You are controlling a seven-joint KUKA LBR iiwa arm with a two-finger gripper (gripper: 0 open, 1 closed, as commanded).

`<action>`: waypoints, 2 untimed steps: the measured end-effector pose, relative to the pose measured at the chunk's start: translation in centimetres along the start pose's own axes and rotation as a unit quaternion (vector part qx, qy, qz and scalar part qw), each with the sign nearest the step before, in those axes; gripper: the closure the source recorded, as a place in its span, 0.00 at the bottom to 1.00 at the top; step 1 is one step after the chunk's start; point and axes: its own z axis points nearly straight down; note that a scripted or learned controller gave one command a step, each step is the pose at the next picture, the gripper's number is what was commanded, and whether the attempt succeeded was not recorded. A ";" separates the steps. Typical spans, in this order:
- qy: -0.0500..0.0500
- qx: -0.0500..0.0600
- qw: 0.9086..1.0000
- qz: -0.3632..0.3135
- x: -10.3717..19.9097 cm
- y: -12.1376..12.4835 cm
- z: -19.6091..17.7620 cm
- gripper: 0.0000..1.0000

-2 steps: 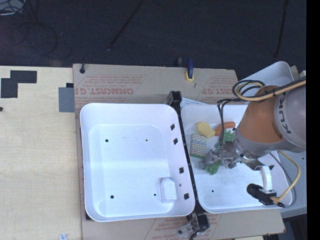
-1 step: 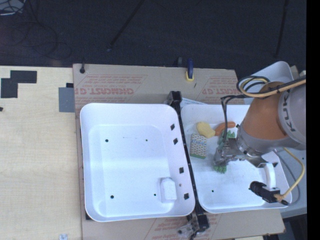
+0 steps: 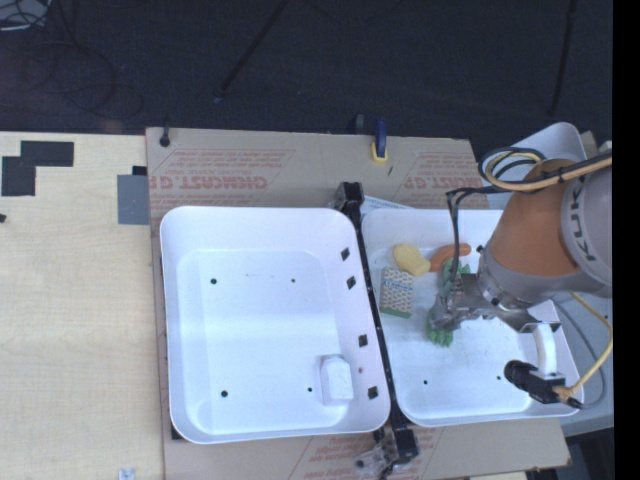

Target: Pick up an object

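I see jaws (image 3: 443, 320) down in the rt bin (image 3: 470, 398), on a green item (image 3: 441, 334), maybe touching; can't tell grip state. Yellow piece (image 3: 410, 259) and mesh sponge (image 3: 397, 292) just left of them.

Red printing runs across the cardboard sheet (image 3: 300, 173) under the two bins, and from here it sits upside down. Left of the blue clamp (image 3: 380, 140) on the far edge, it seems to read "GRAINGER", though I can't be sure. A second run of the same lettering shows right of the clamp, cut short by the arm. More red marks show on the near edge, too small to read.
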 end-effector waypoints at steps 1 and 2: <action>0.000 -0.007 1.000 -0.012 6.5 5.3 -6.4 1.00; 0.000 -0.008 1.000 -0.011 11.2 6.6 -14.2 1.00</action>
